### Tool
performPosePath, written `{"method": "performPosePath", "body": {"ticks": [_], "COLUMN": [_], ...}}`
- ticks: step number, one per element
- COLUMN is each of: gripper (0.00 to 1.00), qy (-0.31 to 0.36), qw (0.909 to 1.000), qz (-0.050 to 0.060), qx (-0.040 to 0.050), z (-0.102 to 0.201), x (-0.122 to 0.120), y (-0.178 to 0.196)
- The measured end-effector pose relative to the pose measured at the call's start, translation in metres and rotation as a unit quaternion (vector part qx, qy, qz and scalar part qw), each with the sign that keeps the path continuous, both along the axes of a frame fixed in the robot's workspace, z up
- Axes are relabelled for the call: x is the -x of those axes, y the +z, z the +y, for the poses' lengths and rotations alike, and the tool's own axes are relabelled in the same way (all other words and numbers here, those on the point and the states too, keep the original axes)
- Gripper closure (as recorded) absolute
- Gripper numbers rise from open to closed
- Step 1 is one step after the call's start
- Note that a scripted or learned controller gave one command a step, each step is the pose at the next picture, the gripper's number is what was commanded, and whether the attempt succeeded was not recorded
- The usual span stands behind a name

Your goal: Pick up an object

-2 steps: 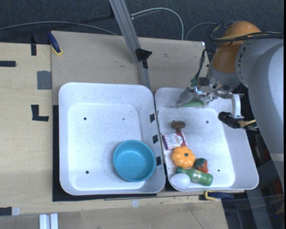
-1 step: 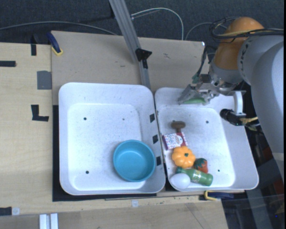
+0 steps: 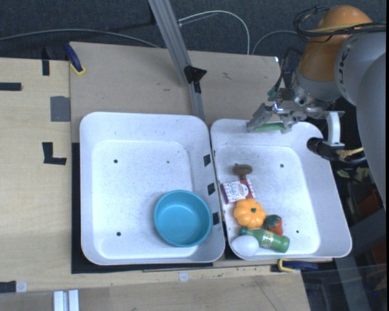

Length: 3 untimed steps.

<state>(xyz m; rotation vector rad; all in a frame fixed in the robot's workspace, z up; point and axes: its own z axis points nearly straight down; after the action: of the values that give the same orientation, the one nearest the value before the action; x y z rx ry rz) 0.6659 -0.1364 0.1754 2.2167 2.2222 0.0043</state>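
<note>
Above the right bin's (image 3: 324,193) far rim, the hand (image 3: 270,118) hangs open and empty. It should travel toward the bin's near-left corner, centring over the orange pumpkin (image 3: 249,212) before descending.

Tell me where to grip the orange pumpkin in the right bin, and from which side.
Take the orange pumpkin across its rounded body, coming straight down from above. It likely suits a top grasp: its upper surface is exposed, while the red-and-white packet crowds its upper left and the green bottle lies along its lower side. The gripper sits over the bin's far rim.
</note>
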Motion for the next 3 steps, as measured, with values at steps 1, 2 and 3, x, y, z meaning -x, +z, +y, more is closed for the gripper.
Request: {"method": "performPosePath", "body": {"ticks": [1, 2, 3], "gripper": [1.00, 1.00, 1.00], "qy": [-0.001, 0.000, 0.001], "qw": [1.0000, 1.0000, 1.0000], "qz": [0.000, 0.000, 0.002], "qx": [0.0005, 0.0004, -0.0005], "z": [-0.006, -0.006, 0.039], "x": [0.006, 0.005, 0.027], "y": [0.050, 0.097, 0.100]}}
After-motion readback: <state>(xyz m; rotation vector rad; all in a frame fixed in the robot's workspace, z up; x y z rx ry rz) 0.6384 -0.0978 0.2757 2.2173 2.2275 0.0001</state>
